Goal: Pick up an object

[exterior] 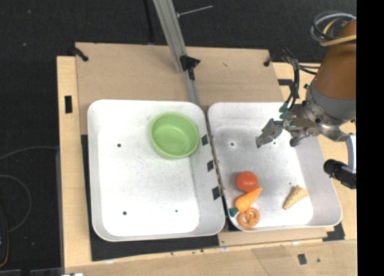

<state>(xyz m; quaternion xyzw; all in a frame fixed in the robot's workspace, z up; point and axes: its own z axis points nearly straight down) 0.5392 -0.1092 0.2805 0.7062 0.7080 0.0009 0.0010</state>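
A grey KUKA arm [336, 83] with an orange band reached in from the right over a wooden table [138, 77] bearing two shallow white bins side by side. Its gripper [282, 135] hung above the upper part of the right bin [252, 119], its two fingers [267, 134] spread apart with nothing between them.

The objects for picking lay lower in that same bin, well apart from the gripper. A red tomato [246, 180] sat near the bin's left wall, with an orange carrot [248, 198] touching it just below and lying at a slant. A small pretzel [248, 217] rested beneath the carrot in the bin's lower left corner. A pale wedge-shaped piece [294, 197], possibly bread or cheese, lay apart to the right near the bin's lower right side.

In the left bin [120, 173], a green bowl [174, 136] stood upright near the upper right corner. A metal pole [171, 23] ran at a slant from the top of the frame down to the gap between the bins.
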